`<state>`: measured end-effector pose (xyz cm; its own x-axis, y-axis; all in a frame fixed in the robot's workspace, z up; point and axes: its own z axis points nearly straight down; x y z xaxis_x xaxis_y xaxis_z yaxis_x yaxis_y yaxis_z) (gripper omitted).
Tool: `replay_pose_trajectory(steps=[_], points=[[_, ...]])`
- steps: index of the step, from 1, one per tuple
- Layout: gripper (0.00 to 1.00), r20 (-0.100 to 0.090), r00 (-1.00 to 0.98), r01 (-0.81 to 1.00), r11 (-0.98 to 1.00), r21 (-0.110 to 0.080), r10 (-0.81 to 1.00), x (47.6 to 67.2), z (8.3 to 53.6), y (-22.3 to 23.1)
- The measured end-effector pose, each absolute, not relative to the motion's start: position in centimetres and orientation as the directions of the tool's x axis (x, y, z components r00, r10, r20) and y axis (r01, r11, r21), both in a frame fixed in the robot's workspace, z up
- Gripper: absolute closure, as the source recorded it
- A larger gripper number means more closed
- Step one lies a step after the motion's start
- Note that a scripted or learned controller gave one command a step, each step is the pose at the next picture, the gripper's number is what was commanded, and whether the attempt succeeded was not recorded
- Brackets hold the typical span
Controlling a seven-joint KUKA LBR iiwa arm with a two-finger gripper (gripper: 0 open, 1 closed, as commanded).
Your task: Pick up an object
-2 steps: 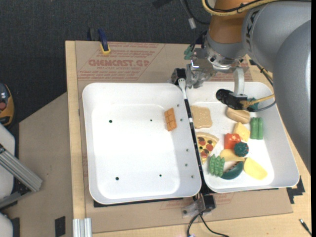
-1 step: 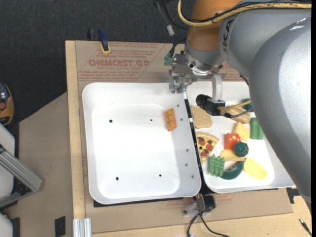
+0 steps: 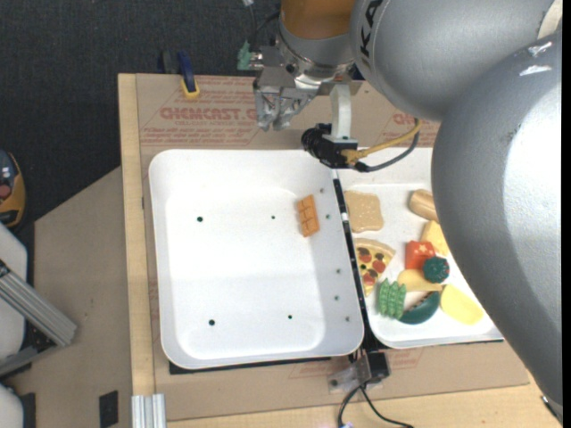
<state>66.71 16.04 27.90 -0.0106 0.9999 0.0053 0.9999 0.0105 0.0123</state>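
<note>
My gripper (image 3: 278, 114) hangs above the far rim of the left bin (image 3: 178, 239), over the bench board, with nothing visible between its fingers. An orange waffle-like block (image 3: 308, 215) lies in the left bin near its right wall. The right bin (image 3: 393, 333) holds a slice of bread (image 3: 364, 212), a pizza slice (image 3: 373, 260), a green ridged piece (image 3: 389, 297), a red tomato-like piece (image 3: 418, 254), a dark green vegetable (image 3: 419, 310), a yellow piece (image 3: 459, 305) and a tan roll (image 3: 422, 204).
The grey arm (image 3: 482, 150) covers the right part of the right bin. A blue and yellow clamp (image 3: 187, 74) sits at the bench's far left edge. A cable connector (image 3: 368, 368) lies at the near edge between the bins.
</note>
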Motion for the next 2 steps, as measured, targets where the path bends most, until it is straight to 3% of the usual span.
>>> replay_pose_trajectory(steps=[1, 2], points=[[1.00, 0.000, -0.006, 1.000, 0.006, -0.010, 1.000, 62.7, 21.1, 20.7], [1.00, -0.002, -0.003, 1.000, 0.003, -0.012, 1.000, 58.7, 13.5, 22.6]])
